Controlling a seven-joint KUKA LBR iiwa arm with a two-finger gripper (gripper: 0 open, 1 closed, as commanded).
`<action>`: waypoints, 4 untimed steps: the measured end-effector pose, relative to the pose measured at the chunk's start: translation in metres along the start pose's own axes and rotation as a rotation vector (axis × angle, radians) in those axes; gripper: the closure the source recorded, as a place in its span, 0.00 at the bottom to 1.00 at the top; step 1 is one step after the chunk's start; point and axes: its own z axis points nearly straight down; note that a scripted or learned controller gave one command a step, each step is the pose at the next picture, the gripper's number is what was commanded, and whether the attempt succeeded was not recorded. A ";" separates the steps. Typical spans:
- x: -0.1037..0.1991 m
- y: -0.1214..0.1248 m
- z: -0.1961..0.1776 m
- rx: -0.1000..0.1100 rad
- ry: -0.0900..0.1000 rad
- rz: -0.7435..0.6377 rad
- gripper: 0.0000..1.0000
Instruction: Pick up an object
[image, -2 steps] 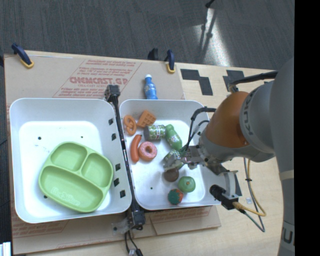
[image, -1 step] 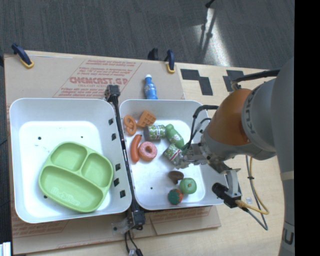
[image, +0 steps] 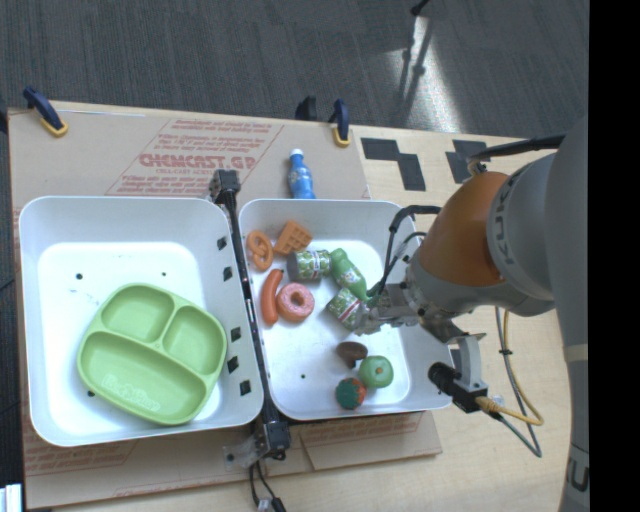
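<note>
I read "CHEMCAST GP" in red on the counter (image: 190, 160) board. My gripper (image: 372, 318) sits low in the right bin (image: 330, 395), against a green can (image: 345, 306); whether the fingers are apart, I cannot tell.

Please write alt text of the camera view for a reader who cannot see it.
A grey arm's hand reaches into the right bin among toy foods, beside a green can; a pink donut lies nearby. The left bin holds a green divided tray.
</note>
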 end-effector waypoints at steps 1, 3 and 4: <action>0.000 0.001 -0.010 0.000 -0.001 -0.004 1.00; 0.045 0.050 -0.104 -0.004 0.002 0.010 1.00; 0.076 0.087 -0.085 -0.003 0.002 0.011 1.00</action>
